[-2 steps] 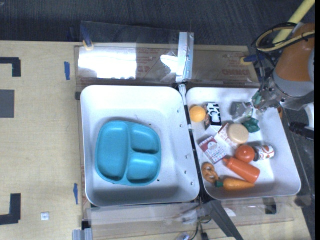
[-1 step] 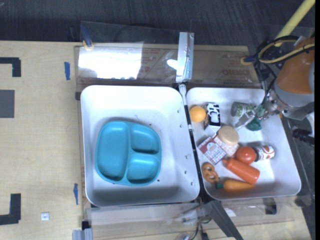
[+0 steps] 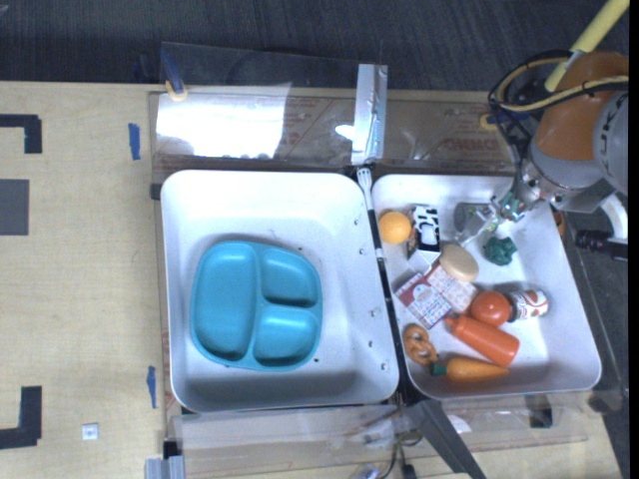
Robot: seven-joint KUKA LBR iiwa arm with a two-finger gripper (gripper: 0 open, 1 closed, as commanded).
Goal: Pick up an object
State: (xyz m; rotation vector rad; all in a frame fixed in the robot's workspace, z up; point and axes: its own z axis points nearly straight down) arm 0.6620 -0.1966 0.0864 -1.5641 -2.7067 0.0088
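Reaching in over the far right corner of the right-hand shallow white plastic bin (image 3: 579, 362), the grey arm with its orange band (image 3: 574, 128) held its two-finger gripper (image 3: 506, 211) low among the clutter. How far that gripper was open, and whether it had hold of anything, could not be told at this angle. Well to the gripper's left lay the left-hand white bin (image 3: 200, 193), bearing 1 turquoise plastic plate with 3 compartments (image 3: 257, 303). Nearer the camera from the gripper lay a long orange-red toy cylinder (image 3: 484, 338), a red tomato-like ball (image 3: 489, 306) touching it, and a checked red-and-white carton (image 3: 433, 297). Just beside the gripper, a little to its camera side, sat a small dark-green knobbly toy (image 3: 500, 251), the likeliest thing to pick. It looked light and probably rigid plastic, though its lumpy surface might slip; closing across its widest middle seemed safest. Left of the gripper sat a tan round disc (image 3: 458, 263), a black-and-white figure (image 3: 427, 227) and an orange ball (image 3: 394, 228).
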